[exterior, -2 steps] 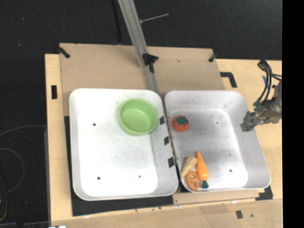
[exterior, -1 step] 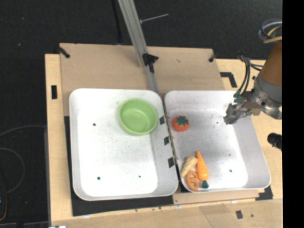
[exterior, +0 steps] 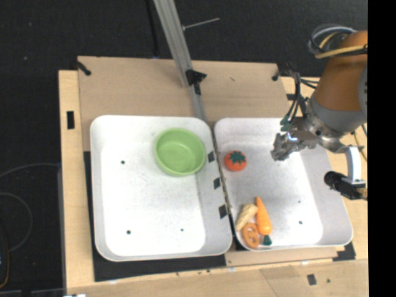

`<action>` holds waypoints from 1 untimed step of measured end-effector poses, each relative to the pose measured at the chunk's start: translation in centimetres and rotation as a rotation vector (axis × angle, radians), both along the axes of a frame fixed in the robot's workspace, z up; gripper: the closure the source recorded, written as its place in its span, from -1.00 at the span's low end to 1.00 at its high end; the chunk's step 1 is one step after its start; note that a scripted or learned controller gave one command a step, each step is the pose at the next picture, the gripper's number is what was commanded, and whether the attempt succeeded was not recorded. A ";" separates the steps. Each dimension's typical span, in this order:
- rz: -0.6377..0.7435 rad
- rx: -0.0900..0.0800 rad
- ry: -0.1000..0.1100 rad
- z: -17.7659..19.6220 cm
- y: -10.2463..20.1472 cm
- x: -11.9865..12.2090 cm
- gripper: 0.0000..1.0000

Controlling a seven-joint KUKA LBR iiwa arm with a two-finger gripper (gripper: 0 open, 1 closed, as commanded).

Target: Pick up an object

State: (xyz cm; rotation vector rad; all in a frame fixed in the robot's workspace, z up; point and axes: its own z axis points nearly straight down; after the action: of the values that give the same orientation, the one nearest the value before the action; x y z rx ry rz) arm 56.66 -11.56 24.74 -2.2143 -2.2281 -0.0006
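**Robot arm poised over the right bin, toys scattered below**

A bench seen from above at a slant holds two shallow white bins side by side on a tan, cardboard-like board point(exterior: 142, 85). Both bins look like smooth moulded plastic with rounded corners and a faint dark speckle across their floors.

In the left bin point(exterior: 111, 228) sits a round green bowl point(exterior: 180, 152), matte and thick-rimmed, resting toward the upper right part of that bin.

In the right bin point(exterior: 322, 228) lies a small toy tomato point(exterior: 234, 160), orange-red and rounded with a dark green top, near the bin's upper left corner. Well apart from it, against the lower left wall, is a tight cluster: an orange carrot point(exterior: 263, 216) with a tapered shape, a pale beige stubby piece point(exterior: 245, 214) touching its left side, and a round orange slice-like piece point(exterior: 250, 234) just below. A small dark green bit at the carrot's lower end is too small to identify.

The grey arm, with a glossy orange band point(exterior: 339, 82), enters from the right and is cut off by the frame edge. Its gripper point(exterior: 281, 148) is over the upper middle of the right bin, to the right of the tomato and apart from it. The gripper is dark and blurred, so whether its pincer is apart or together cannot be told. Nothing is visible between its fingers.

A grey metal post point(exterior: 176, 39) slants down from the top toward the gap between the bins.
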 end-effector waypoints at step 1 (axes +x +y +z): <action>0.001 -0.001 -0.002 -1.1 5.0 2.2 1.00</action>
State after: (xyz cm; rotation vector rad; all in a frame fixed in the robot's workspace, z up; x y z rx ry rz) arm 58.87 -6.52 23.64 -2.2144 -2.2303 -0.0021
